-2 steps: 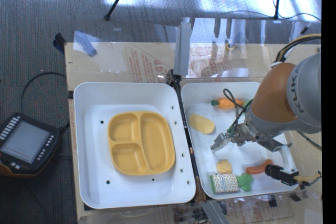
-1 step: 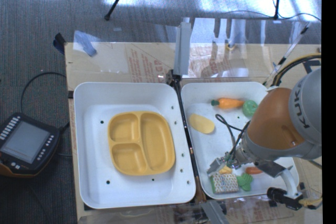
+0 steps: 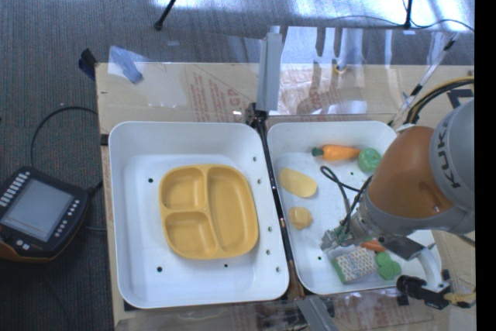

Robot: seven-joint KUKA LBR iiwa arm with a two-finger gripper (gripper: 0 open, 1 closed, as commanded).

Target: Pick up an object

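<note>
Bench point(image 3: 178, 93), plywood top with clear plastic sheeting, bearing two white bins side by side. Arm point(image 3: 422, 174) enters from the right, grey with an orange band, bulking over the right bin's point(image 3: 310, 134) near right corner. Left bin point(image 3: 132, 167) holds one yellow tray point(image 3: 208, 210) with three compartments, lying flat about centre. Right bin holds the small stuff, six pieces counted: one pale yellow oval point(image 3: 298, 182) near the left wall; one smaller yellow lump point(image 3: 300, 217) just below it; one orange carrot point(image 3: 339, 153) with a green tip, lying along the far side; one round green piece point(image 3: 370, 160) just right of the carrot, partly behind the arm; one green slab point(image 3: 355, 265) with a white dotted face at the near edge; one green piece point(image 3: 388, 267) just right of the slab. Gripper point(image 3: 338, 238) sits low over the bin floor, just above the slab's far left corner; jaws too dark and cluttered to read, cannot tell how far apart or whether anything is between them. One small orange scrap point(image 3: 373, 246) shows beside the wrist. One pendant point(image 3: 39, 213) with grey screen on the floor, left of the bench.
</note>
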